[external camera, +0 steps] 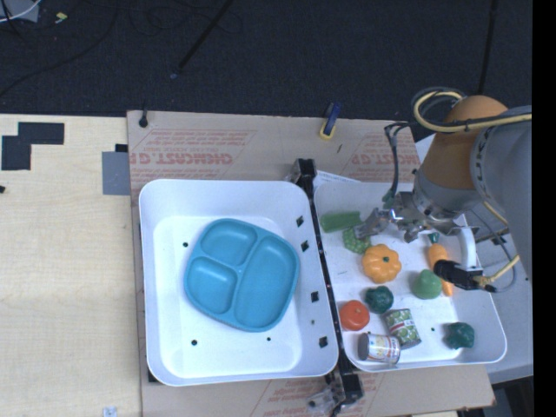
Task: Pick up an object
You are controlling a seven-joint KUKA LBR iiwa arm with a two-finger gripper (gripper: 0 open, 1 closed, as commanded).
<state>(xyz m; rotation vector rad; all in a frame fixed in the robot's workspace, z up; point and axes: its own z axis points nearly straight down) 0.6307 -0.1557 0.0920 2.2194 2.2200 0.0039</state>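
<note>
I see the gripper [395,218] low over the right bin [486,341], above a small, ribbed orange pumpkin [381,263] sitting near the bin's middle. I cannot tell its state. A green leafy piece [355,240] lies just beside the pumpkin.

Grey arm [508,159], orange band [452,150], looped yellow and black cables [432,102]

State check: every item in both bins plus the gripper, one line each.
blue tray: flat in left bin, compartments bare
orange pumpkin: upright, right bin, free
red tomato: resting by the divider
can: on its side at the front wall
green pouch: lying flat
gripper: low over right bin, fingers unclear, nothing seen held
</note>
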